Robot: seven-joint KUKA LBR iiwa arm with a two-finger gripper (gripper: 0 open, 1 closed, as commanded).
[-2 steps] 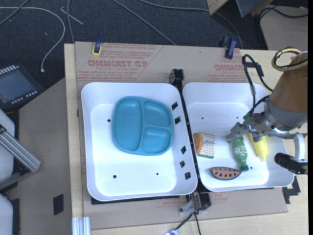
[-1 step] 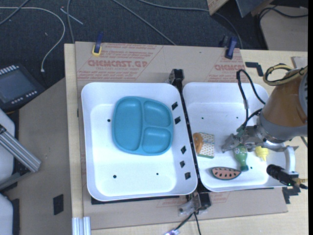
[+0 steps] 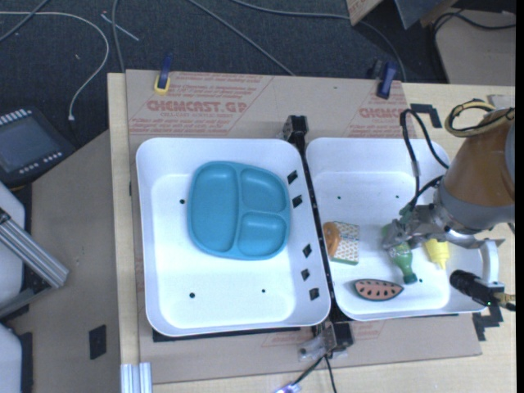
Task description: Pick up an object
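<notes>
Two bins sit side by side on the bench, touching along their inner walls. The left bin (image 3: 155, 244) holds a divided plate (image 3: 239, 210), lying in its rear half and toward the centre. The right bin (image 3: 360, 158) holds four items, all in its front half. A sandwich piece (image 3: 341, 241) lies by the left wall. A watermelon slice (image 3: 378, 290) lies in front of it, near the front wall. A bottle-shaped item (image 3: 404, 265) lies right of the sandwich piece, with a second small item (image 3: 438, 253) just beside it on the right. The gripper (image 3: 409, 232) stands over these two, behind the bottle-shaped item.
</notes>
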